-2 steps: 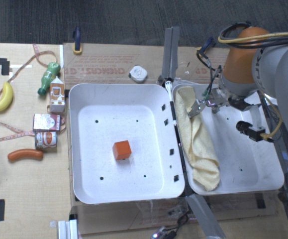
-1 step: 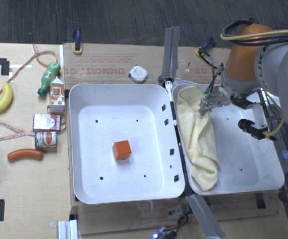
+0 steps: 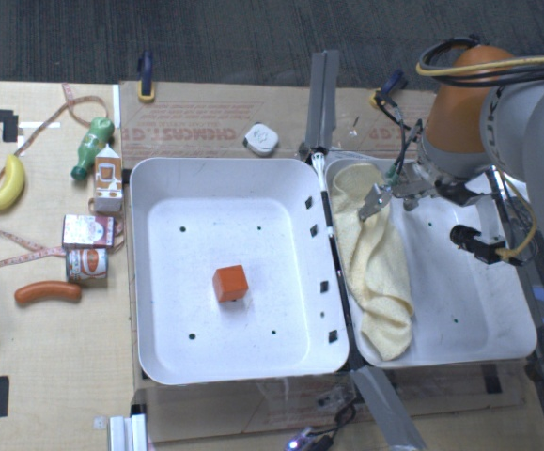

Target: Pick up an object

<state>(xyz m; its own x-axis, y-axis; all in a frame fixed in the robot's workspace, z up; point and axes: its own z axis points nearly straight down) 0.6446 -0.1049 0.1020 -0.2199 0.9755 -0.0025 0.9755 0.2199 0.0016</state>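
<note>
Two white bins side by side on the counter (image 3: pixel 215 120). Left bin (image 3: pixel 149 271) holds an orange-red block (image 3: pixel 230 283) near its middle. Right bin (image 3: pixel 497 318) has a pale yellow towel (image 3: pixel 377 271) along its left side. Arm (image 3: pixel 497 101) enters from upper right; claw (image 3: pixel 391 195) at the towel's top edge. Far left of frame: banana (image 3: pixel 5 184), sausage (image 3: pixel 48 293), can (image 3: pixel 87 264), green bottle (image 3: pixel 93 145).
</note>
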